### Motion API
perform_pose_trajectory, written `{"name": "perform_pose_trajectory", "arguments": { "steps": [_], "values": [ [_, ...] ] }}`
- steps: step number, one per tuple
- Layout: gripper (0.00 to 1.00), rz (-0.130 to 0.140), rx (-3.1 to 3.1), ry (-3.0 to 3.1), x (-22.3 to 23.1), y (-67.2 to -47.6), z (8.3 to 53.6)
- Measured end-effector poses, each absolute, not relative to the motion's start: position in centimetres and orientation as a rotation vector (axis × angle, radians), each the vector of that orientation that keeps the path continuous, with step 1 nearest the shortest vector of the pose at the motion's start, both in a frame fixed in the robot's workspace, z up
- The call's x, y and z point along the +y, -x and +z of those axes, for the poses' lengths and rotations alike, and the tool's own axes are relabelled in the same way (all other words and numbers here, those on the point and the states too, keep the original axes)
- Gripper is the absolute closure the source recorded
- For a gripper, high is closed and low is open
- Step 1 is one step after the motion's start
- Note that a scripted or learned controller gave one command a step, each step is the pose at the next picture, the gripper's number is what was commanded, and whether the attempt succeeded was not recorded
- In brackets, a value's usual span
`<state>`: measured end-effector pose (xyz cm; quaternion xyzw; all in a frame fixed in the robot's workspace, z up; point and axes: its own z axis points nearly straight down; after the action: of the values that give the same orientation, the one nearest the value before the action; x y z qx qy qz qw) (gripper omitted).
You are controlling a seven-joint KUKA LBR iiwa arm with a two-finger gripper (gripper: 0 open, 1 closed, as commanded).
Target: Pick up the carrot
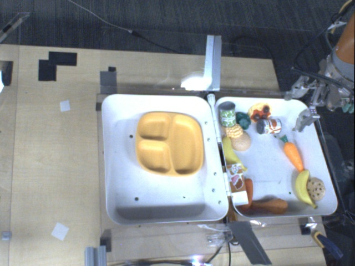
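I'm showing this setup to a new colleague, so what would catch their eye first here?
Probably the yellow divided plate, sitting alone in the middle of the left bin. Next, the crowd of toy food in the right bin, with the orange carrot lying slantwise near its right side and a banana just below it. The robot's hand sits over that bin's upper right corner.

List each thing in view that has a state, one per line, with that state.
carrot: lying flat in the right bin, untouched, leafy end toward the gripper.
gripper: above the right bin's far right rim, holding nothing.
yellow tray: upright in the left bin, its three compartments bare.
banana: lying on its side by the right bin's near right corner.
green can: standing upright.
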<state>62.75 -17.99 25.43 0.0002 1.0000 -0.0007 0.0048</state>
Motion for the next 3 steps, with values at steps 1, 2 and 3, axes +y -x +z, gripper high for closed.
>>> {"name": "perform_pose_trajectory", "arguments": {
  "steps": [1, 2, 3],
  "values": [
    [0.0, -0.003, 3.125, 0.195, -19.3, -63.6, 9.2],
    [0.0, -0.003, 3.13, 0.05, -20.5, -57.3, 8.9],
    [1.0, -0.006, 3.119, 0.062, -20.3, -57.7, 10.3]
  ]
}}
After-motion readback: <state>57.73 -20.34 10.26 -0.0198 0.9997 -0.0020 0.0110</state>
